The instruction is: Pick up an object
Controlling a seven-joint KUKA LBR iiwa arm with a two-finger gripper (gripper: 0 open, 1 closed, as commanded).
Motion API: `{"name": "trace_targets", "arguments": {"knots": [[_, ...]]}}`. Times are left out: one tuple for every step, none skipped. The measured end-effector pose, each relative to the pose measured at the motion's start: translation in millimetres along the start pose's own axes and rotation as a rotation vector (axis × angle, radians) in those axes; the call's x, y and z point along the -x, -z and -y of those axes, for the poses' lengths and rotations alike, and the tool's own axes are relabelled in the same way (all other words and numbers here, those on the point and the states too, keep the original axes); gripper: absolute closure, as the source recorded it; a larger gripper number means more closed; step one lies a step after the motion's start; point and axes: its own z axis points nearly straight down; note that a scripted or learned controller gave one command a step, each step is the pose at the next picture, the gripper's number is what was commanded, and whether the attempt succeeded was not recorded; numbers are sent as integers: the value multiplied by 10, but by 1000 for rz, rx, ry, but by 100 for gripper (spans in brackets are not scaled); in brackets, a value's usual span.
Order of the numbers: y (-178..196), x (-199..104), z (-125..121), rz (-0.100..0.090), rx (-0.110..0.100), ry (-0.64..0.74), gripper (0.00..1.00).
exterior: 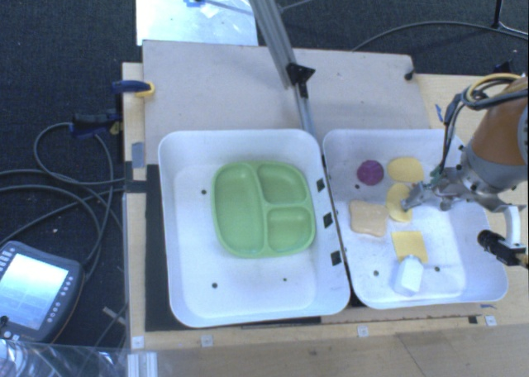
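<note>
Near edge of the desk (248, 86), left bin (190, 284): just a green divided plate (264, 208) lying flat mid-bin, well apart from the arm.

Right bin (488, 284), near corner first: a small white block (408, 276), w/ a yellow square (409, 244) just beyond it, the two touching or nearly so. Then a tan slab (369, 218) toward the bin's left wall. Further back a yellow round piece (399, 202), a second yellow piece (405, 169) and a purple disc (370, 172) near the far wall.

Claw (416, 198) comes in from the bin's right side, tip low over the yellow round piece, at or on its right edge. Can't tell if it's spread or pressed together; fingers blur into the piece.

Progress, as a judgement: early. Nothing looks lifted, every object seems to lie on the bin floor. Approach to a target looks about done; grip and lift are left.

Hard to read: contact btw claw and the yellow piece, and what the small objects actually are. Arm is cut off at the right edge.
</note>
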Motion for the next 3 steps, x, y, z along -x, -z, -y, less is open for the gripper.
{"name": "trace_targets", "arguments": {"knots": [[125,3,-14,1,5,0,100],[710,-25,-129,2,8,7,100],[1156,-35,-115,1,6,7,100]]}}
